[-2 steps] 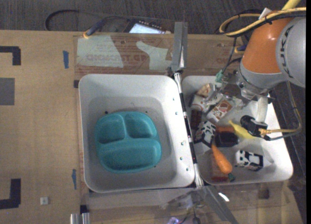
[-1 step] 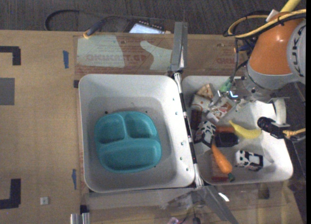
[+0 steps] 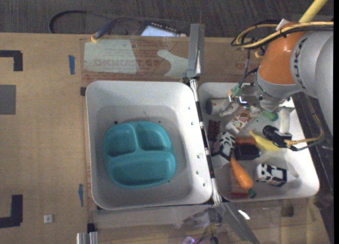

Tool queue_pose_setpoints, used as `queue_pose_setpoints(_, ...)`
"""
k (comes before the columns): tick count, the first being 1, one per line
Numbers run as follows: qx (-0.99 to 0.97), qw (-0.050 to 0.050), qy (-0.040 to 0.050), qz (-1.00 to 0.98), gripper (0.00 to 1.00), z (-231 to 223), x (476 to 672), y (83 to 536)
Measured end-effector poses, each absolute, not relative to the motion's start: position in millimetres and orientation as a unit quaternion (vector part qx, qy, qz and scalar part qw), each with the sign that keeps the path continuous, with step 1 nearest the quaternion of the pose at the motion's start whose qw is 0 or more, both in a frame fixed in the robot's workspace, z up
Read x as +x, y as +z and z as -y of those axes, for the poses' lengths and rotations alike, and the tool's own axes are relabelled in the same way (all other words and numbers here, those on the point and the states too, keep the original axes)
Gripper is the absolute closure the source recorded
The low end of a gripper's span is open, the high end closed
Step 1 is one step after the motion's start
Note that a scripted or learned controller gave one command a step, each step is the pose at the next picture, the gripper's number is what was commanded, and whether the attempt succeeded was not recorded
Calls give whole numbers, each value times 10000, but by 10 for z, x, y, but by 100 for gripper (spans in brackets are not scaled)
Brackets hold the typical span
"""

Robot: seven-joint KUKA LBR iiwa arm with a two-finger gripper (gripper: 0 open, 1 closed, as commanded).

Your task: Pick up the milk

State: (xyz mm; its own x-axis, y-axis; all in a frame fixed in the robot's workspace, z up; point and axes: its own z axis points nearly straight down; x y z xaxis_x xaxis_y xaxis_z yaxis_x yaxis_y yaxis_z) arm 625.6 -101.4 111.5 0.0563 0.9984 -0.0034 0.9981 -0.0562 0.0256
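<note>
Milk seems to mean a cow-patterned carton, and the right bin [image 3: 310, 184] holds two. The arm [image 3: 280, 65] hangs over the far part of this bin, with the tool [image 3: 242, 100] low among the clutter. I cannot tell if the tool is spread or closed. One carton [image 3: 225, 143] lies just near-left of the tool. The other carton [image 3: 271, 174] lies farther off, toward the near-right corner, long axis left to right.

faint mirrored lettering on the clear plastic sheet [image 3: 127, 60] above the bins, too blurred to read
</note>
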Motion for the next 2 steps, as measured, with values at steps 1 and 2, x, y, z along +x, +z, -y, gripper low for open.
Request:
queue_pose_setpoints(1,7275,157,90,-6858,100,1046,6280,1255)
queue_pose_setpoints(2,5405,17,12,-8413,100,784,5947,1855)
